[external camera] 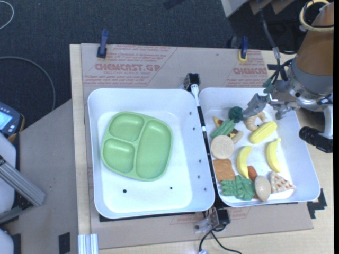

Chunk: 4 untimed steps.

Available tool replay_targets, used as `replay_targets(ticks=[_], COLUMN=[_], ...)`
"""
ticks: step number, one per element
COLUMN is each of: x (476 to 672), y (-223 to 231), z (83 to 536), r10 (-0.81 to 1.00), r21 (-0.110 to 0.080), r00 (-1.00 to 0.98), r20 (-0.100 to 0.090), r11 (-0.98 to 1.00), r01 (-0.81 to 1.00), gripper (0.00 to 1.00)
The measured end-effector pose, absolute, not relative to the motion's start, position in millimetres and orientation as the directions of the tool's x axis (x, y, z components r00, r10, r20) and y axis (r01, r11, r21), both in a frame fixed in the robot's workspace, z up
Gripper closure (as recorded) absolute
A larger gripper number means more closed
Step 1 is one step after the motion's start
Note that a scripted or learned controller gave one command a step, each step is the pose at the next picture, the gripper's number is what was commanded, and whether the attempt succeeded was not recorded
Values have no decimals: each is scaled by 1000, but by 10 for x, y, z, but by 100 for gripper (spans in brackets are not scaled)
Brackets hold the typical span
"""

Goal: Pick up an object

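Note:
The right bin (310, 165) holds several toy foods. Among them are a dark green broccoli (235, 112), a yellow corn cob (262, 132), two bananas (243, 160) (273, 155), a round cracker (222, 147), an orange toast (224, 169), a green lettuce leaf (238, 188), an egg (262, 188) and a pizza slice (281, 183). My gripper (253, 108) hangs over the bin's far side, just right of the broccoli and above a beige piece (252, 123). I see nothing held in it.
The left bin (100, 194) carries a green divided plate (137, 145). A black divider (201, 128) runs between the bins. Two blue clamps (102, 43) (243, 48) grip the board's far edge. The arm's body (312, 62) rises at the right.

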<state>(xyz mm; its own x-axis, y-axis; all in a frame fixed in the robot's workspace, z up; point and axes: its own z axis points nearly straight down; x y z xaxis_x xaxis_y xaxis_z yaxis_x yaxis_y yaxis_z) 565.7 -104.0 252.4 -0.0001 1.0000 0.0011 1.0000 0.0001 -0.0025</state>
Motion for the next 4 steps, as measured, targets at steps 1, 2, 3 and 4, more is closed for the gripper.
replay_targets(ticks=[1, 2, 3, 4], x=[6096, 6689, 6673, 6679], y=[-963, -1003, -1005, -1004], z=[1193, 831, 961, 1066], r10=[1000, 1000, 1000, 1000], r21=[-7, 5, 5, 8], r00=[-3, -3, -2, -3], r20=[2, -2, -2, -3], r11=[3, 3, 2, 3], r01=[1000, 1000, 1000, 1000], gripper=[0, 0, 100, 100])
